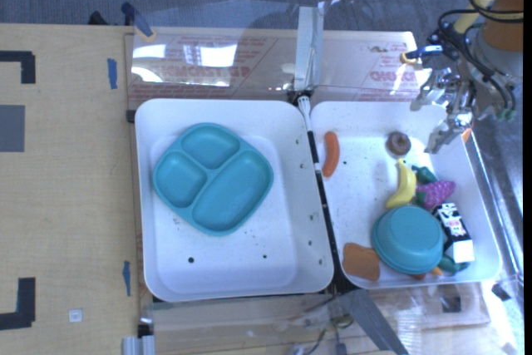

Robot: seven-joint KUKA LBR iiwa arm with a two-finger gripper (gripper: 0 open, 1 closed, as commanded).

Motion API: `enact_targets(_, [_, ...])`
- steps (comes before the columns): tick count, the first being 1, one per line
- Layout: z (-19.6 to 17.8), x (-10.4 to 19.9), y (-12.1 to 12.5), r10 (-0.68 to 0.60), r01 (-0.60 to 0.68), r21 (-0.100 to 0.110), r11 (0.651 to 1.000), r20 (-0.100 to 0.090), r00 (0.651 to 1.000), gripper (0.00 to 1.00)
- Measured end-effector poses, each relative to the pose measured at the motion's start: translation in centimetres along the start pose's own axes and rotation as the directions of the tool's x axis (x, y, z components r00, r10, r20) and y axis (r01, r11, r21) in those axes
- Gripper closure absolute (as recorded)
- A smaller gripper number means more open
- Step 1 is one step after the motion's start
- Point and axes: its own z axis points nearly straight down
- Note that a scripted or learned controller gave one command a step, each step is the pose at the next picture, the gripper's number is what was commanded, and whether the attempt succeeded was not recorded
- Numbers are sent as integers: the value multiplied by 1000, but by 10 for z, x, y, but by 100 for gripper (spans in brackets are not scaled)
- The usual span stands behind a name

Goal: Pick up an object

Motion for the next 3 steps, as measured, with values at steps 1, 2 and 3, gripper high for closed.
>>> enact_targets(1, [105,45,-27,-20,20,2,1000,4,1000,0])
enact_targets(2, [113,84,9,40,-40,0,999,3,999,0])
enact_targets(3, [113,73,12,-2,2,2,1000,5,1000,0])
